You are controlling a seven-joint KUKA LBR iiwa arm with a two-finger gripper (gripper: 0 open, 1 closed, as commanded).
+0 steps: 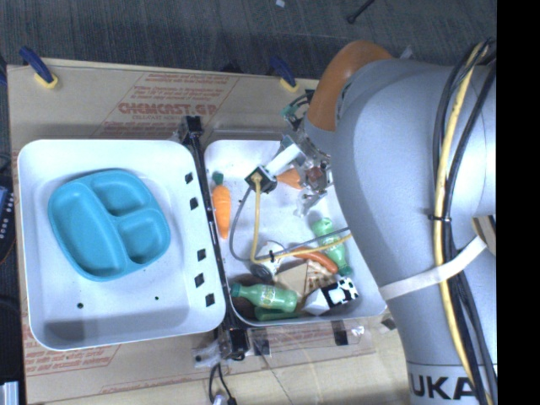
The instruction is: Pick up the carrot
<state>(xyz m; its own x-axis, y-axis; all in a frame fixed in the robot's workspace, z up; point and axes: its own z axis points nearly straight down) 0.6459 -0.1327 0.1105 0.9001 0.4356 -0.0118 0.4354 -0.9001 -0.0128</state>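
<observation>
One carrot [221, 208] lies against the divider [205, 218]; gripper [314, 178] hangs right of it, jaw state indeterminate; approach should descend over carrot, clearing divider.

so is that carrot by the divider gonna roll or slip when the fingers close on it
The carrot looks smooth and tapered, so it could slip toward its narrow end. Its rounded body probably rolls if nudged sideways. It lies against the right bin's left wall, which may limit finger room.
</observation>
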